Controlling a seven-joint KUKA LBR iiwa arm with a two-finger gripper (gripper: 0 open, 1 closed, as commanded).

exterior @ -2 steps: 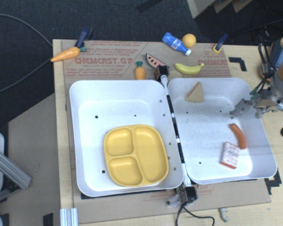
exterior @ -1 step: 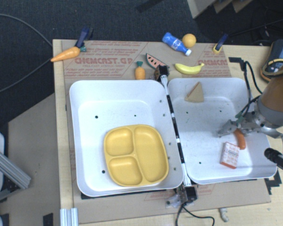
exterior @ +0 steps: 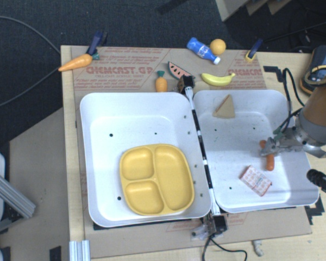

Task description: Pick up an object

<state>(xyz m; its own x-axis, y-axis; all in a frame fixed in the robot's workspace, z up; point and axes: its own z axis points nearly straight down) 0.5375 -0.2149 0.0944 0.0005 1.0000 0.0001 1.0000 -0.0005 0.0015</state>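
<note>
In the right bin (exterior: 244,200) lie a tan wedge (exterior: 225,107) near the back, a pink and white packet (exterior: 255,180) near the front, and a small red-orange sausage (exterior: 269,161) between them on the right. My gripper (exterior: 270,147) reaches in from the right and hovers low just above the sausage, with a small orange bit (exterior: 263,143) at its left tip. Whether it touches the sausage is unclear.
A yellow divided plate (exterior: 156,177) fills the front of the left bin (exterior: 98,113). Behind the bins lie a carrot (exterior: 76,63), a watermelon slice (exterior: 177,69), a banana (exterior: 217,79), a blue bottle (exterior: 202,50) and an orange ball (exterior: 218,46).
</note>
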